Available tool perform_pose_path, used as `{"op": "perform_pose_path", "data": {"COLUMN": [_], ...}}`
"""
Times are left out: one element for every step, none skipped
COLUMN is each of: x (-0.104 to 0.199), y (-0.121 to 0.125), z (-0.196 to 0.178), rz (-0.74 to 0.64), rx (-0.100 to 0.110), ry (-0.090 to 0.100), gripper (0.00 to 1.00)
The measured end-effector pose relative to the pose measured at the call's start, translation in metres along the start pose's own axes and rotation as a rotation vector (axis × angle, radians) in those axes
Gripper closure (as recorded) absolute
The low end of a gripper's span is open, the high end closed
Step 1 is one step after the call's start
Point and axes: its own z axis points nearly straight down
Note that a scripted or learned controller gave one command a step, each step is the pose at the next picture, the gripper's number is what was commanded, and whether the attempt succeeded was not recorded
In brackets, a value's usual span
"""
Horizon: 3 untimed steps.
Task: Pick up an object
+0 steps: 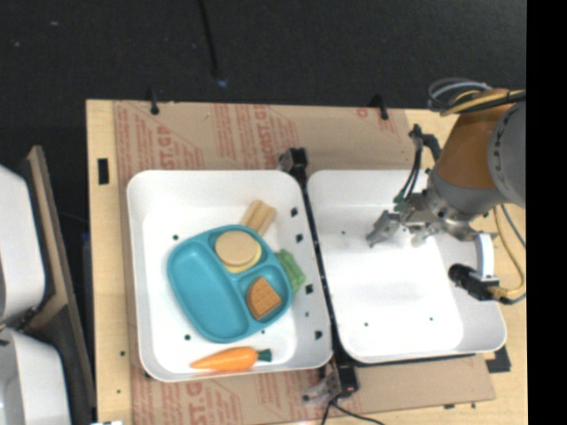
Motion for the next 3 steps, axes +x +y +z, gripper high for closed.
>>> {"op": "perform_pose_path", "data": {"x": [-0.008,-0.028,-0.062], "y": [-0.021,-0.011,-0.020], "z": [-0.047,-0.072,-0.071], "rz": [-0.018,-0.018,-0.016], "rx": [-0.007,-0.006,-0.003], "ry": [0.000,0.000,0.000], "gripper": [0.00,0.00,0.00]}}
